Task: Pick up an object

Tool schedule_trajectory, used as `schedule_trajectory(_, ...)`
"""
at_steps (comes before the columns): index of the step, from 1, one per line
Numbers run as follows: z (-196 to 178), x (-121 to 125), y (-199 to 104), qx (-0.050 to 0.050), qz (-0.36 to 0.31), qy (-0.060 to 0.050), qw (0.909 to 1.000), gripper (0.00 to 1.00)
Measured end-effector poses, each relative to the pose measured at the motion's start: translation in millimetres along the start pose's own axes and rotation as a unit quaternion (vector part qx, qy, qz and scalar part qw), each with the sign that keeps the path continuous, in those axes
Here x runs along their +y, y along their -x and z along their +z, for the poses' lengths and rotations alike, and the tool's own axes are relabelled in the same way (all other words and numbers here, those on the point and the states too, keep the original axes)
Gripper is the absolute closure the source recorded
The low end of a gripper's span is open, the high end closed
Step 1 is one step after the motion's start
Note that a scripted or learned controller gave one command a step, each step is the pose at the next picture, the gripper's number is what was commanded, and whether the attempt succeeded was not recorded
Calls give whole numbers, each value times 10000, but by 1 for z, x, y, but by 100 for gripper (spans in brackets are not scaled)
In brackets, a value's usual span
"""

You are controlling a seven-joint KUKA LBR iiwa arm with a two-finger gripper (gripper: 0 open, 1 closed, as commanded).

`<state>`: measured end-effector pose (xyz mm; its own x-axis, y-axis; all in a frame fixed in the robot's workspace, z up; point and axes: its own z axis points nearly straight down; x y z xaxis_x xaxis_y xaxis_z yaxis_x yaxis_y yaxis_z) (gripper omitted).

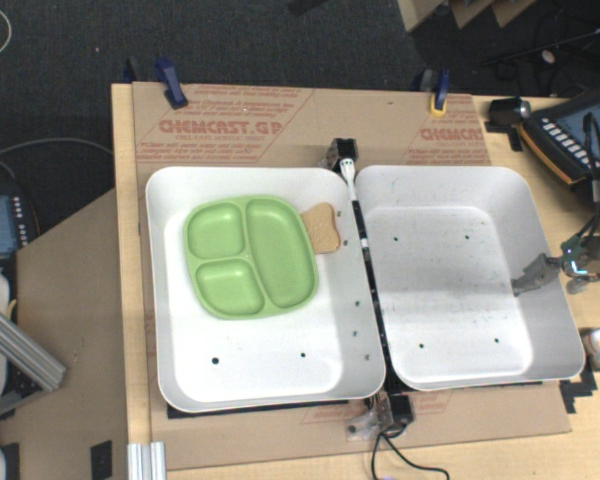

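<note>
The flat brown bread slice (323, 227) sits snug against the right side of the green plate (250, 256), so the gripper (570, 266) (wide or closed, I cannot tell), far right of the plate, might bump the plate and miss.

The brown protective sheet (280, 118) covering the worktop carries repeated red print. Behind the left bin the largest line reads "CHEMCAST GP", with smaller red lines above and below it too fine to read. Behind the right bin the same print appears, cut off: "CHEMCAS".
</note>
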<state>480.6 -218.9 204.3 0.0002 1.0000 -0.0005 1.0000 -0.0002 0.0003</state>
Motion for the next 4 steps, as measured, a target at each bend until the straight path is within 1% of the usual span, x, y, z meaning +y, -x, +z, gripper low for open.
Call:
schedule_trajectory(1, -11, 1, 0, -11, -3, 17, 10000, 100)
schedule_trajectory(2, -22, 84, 4, -16, -27, 38, 10000, 100)
schedule_trajectory(3, -200, 133, 5, -46, -24, 113, 9999, 100)
schedule_trajectory(4, -122, 88, -2, 13, 6, -35, 10000, 100)
